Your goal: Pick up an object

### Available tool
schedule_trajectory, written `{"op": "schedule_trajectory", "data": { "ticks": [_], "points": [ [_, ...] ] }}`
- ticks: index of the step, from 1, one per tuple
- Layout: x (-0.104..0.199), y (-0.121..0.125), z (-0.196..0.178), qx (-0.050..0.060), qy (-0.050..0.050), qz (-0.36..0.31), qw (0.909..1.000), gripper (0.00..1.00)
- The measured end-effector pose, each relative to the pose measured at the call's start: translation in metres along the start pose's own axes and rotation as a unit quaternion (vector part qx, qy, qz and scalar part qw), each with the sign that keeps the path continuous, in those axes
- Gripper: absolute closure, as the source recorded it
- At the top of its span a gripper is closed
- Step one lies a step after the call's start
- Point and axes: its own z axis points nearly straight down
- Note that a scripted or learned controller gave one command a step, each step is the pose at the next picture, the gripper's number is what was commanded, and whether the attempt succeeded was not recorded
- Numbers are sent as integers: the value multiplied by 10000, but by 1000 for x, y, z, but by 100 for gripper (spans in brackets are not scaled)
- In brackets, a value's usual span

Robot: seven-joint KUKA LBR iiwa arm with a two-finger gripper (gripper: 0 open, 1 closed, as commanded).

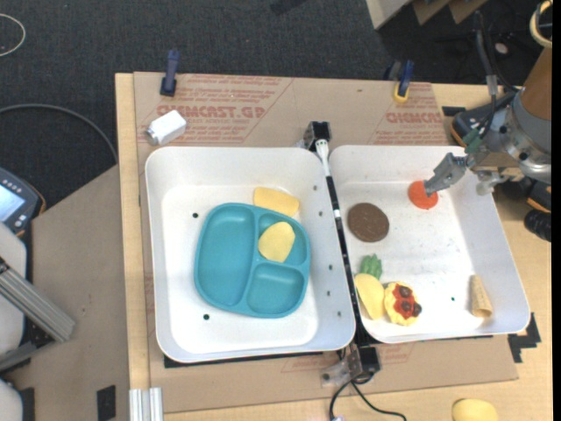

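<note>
My gripper (462, 182) hangs over the back of the right bin (491, 235), open, with nothing between its fingers. One grey finger (443, 174) reaches down to a small red object (422, 197) and touches or overlaps its upper edge. Elsewhere in this bin lie a brown disc (368, 221), a yellow piece with a green top (370, 289), a yellow piece with red spots (403, 303) and a tan cone (479, 296).
The left bin (175, 209) holds a teal divided plate (237, 261) with a yellow piece (277, 241) on it and a yellow slice (276, 202) behind it. A white block (166, 127) sits on the bench's back left. Clamps (169, 61) stand along the back edge.
</note>
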Motion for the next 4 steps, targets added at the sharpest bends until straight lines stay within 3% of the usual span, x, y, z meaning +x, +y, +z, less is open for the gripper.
{"op": "schedule_trajectory", "data": {
  "ticks": [1,2,3,4],
  "points": [
    [43,-67,52,115,16,38,9999,0],
    [72,-72,-48,6,-5,25,10000,0],
    [70,-72,-53,47,-10,42,10000,100],
    [76,-73,-53,53,-8,43,10000,100]
  ]
}}
